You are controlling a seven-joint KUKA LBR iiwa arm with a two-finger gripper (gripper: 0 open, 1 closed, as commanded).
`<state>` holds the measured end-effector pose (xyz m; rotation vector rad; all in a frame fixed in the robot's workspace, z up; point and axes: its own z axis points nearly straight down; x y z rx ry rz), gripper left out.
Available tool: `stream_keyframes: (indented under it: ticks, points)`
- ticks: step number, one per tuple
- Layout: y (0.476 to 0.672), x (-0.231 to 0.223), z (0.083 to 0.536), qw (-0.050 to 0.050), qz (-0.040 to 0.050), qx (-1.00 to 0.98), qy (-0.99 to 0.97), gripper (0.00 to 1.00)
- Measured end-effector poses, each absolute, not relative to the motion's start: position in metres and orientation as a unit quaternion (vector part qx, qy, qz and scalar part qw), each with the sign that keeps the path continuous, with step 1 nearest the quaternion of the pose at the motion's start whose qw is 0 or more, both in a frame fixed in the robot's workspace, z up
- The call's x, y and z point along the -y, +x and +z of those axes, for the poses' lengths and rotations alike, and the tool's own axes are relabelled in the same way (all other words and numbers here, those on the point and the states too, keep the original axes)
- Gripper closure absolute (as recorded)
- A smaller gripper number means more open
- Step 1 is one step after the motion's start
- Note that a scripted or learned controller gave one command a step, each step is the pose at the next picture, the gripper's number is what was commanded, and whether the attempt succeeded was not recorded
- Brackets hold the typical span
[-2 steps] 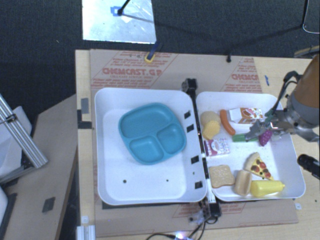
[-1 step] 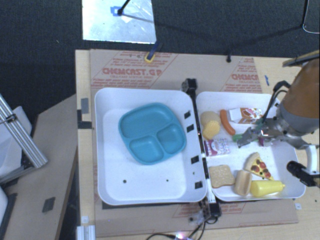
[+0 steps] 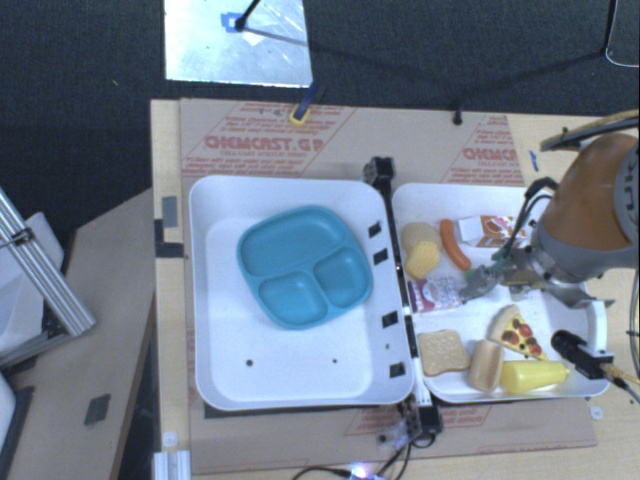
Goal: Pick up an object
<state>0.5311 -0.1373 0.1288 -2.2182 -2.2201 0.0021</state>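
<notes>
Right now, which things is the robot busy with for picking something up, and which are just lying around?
For the job:
pincer hanging over the right bin
toy food in it: hot dog, pizza slice, cracker, lemon, yellow bottle

Just lying about:
blue plate in the left bin
shiny sheet on the floor

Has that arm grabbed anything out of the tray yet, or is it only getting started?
Nothing looks picked up yet. The arm's gripper is low in the right bin, near a wrapped packet. The pizza slice, cracker, hot dog and yellow bottle lie in the bin. The grab and lift are left.
</notes>
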Motion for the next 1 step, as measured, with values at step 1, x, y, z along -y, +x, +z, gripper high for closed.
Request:
stream_keyframes:
  ticks: [1]
  points:
    - [0.5335,0.1362,0.0863,0.000,-0.0023,0.708,-0.706,0.00]
